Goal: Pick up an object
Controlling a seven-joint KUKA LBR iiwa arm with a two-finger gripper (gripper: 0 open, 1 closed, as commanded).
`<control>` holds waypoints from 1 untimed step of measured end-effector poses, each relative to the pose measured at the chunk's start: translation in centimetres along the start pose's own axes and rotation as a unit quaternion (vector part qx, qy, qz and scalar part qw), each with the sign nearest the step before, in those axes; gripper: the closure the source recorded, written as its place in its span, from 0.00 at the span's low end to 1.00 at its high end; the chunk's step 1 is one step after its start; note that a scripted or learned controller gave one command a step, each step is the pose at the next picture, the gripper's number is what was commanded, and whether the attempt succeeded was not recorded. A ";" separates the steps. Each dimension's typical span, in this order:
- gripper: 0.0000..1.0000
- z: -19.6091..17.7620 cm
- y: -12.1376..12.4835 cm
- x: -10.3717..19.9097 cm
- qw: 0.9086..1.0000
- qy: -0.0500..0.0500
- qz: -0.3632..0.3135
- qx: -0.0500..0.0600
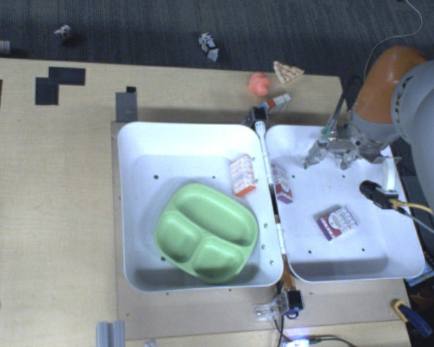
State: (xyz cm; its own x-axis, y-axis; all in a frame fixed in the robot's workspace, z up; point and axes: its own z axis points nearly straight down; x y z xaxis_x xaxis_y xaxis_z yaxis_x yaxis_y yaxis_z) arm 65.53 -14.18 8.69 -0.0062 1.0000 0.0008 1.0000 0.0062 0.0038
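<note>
End effector (331, 154) hovering over the right bin's (304, 262) far part with fingers spread wide and gripping nothing, small red-and-white packet (337, 223) lying nearer in that bin, green divided plate (206, 231) sitting in the left bin (130, 194)

Robotics lab: arm (412, 92), 2 bins (130, 194) (white).

The grey arm with the orange band (390, 85) enters from the right side of the camera view and is angled downward toward the left. Its two-finger metal hand (331, 157) points down, fingers spread apart in an open stance, nothing visible between them.
</note>
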 end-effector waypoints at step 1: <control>0.00 -9.4 0.5 -1.4 1.000 -0.001 0.001 -0.002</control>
State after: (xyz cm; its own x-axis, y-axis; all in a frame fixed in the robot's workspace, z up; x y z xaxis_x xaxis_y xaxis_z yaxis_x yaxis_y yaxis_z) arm 66.05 -15.54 18.06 -0.0034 1.0000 -0.0013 1.0000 0.0034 0.0078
